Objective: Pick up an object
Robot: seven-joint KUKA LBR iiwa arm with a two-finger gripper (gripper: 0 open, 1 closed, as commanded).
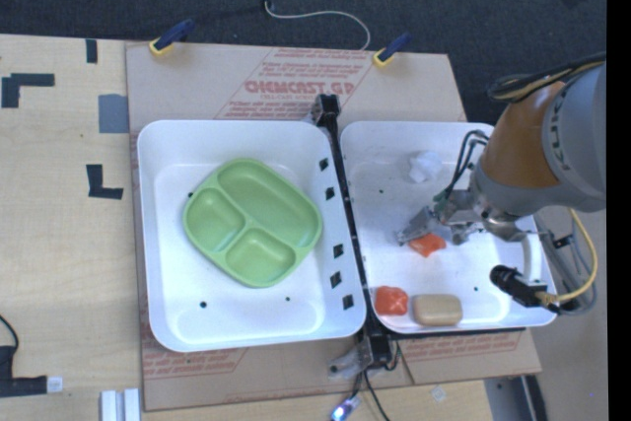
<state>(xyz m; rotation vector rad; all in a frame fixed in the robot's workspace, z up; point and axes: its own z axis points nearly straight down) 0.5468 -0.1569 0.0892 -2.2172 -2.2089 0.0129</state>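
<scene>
My gripper [426, 230] reaches from the right into the right bin [389, 153], low over its floor. An orange-red chunk [428, 245] lies directly under the fingertips, touching or nearly touching them; whether it is clasped is unclear. A second red-orange piece [391, 301] and a tan oval object [437, 310] lie at the bin's front edge. A small whitish crumpled piece [425, 166] rests toward the back of the right bin.
The left bin [163, 212] holds a green divided plate [252, 221]. A black divider [341, 222] runs between the two bins. The arm's grey body and orange band [537, 153] hang over the right bin's right side, with cables by the rim.
</scene>
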